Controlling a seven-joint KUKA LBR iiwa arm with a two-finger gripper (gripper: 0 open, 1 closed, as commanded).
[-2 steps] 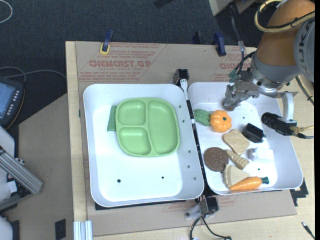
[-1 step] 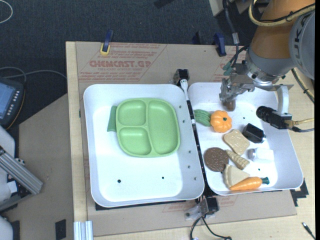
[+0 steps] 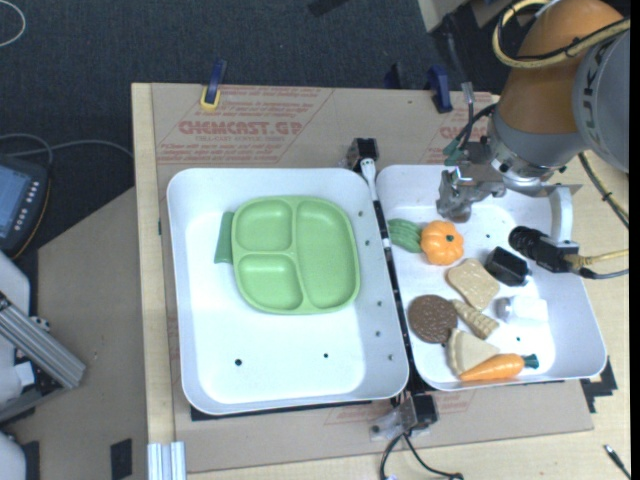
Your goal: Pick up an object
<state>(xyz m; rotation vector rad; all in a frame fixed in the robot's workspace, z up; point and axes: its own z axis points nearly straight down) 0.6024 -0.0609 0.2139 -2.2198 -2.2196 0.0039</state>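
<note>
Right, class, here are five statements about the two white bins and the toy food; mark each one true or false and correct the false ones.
1. The green divided plate lies in the left bin. True.
2. The carrot lies on the green plate. False: it lies in the right bin, near its front edge.
3. The small pumpkin is in the right bin. True.
4. The gripper holds the brown cookie between its fingers. False: the cookie lies on the bin floor, apart from the gripper.
5. The gripper is over the left bin. False: it is over the right bin, near the pumpkin.
</note>
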